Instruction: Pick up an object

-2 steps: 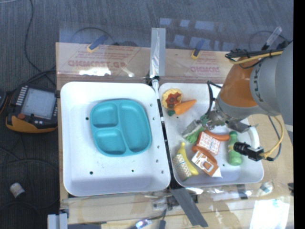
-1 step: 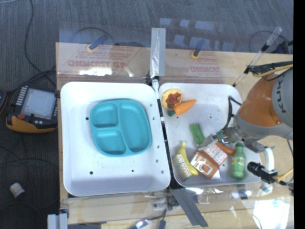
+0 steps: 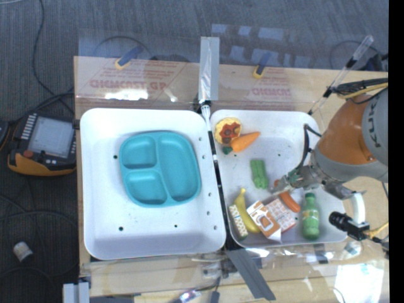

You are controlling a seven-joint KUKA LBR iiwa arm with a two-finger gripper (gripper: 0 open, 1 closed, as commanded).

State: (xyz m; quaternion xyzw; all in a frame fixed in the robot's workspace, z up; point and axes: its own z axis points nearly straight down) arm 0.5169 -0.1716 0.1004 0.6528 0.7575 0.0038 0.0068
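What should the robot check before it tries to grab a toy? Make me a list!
1. Gripper is over the right bin, where the toys are: ok.
2. A toy lies close by: the orange sausage sits just under it: ok.
3. Fingers open enough to fit: cannot tell.
4. Room around the sausage: not ok; the green bottle and the carton crowd it.
5. Already holding a toy: cannot tell.
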